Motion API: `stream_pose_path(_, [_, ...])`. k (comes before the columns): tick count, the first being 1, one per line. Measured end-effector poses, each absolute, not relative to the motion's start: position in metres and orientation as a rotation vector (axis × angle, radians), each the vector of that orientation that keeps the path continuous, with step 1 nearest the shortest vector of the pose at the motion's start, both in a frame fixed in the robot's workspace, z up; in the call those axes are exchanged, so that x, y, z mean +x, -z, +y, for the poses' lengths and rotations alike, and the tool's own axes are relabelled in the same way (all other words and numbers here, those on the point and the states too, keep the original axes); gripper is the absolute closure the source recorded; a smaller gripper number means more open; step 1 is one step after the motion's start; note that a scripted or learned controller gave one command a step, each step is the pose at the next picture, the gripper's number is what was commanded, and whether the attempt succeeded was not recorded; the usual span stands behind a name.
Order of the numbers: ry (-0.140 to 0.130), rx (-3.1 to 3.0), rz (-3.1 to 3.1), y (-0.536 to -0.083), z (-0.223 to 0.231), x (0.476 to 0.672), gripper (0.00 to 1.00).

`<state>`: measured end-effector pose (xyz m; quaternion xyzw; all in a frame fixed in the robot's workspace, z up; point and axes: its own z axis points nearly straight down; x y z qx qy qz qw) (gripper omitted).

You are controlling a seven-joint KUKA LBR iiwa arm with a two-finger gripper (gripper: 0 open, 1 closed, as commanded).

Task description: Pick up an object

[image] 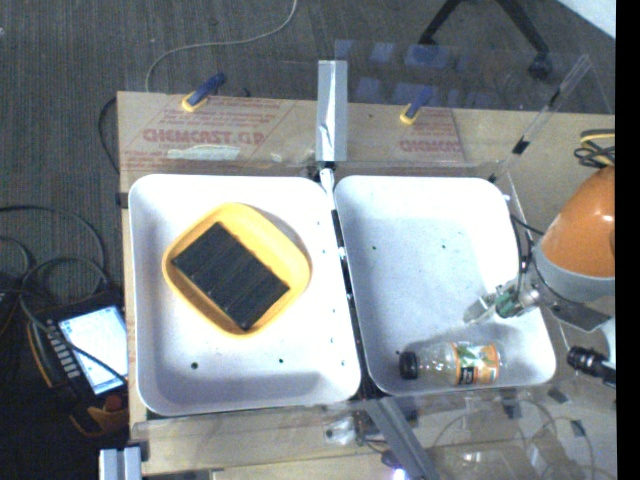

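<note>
— Anything lifted yet?
— Nothing. Bottle [452,361] lying flat in the right bin [430,218], by the near wall, cap pointing left. Not gripped.
— And the gripper [497,304]?
— Low over the same bin, just up and right of the bottle, apart from it (too blurred to tell whether spread or pinched).
— Left bin [160,368]?
— Yellow dish [285,243] with a dark pad [228,275] in it.
— Left to do?
— Probably everything: reach, close, lift.

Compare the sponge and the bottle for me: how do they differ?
The sponge is flat, yellow with a dark top, in the left bin; the bottle is clear, dark-capped, orange-labelled, lying on its side near the right bin's front edge. The sponge looks wider. Neither is gripped.
</note>
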<state>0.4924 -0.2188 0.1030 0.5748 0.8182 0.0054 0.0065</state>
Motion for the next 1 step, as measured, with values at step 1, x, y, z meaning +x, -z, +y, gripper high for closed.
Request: stream_pose_path(1, [-0.002, 1.529, 2.743, -0.1969, -0.199, 0.4855, 1.0])
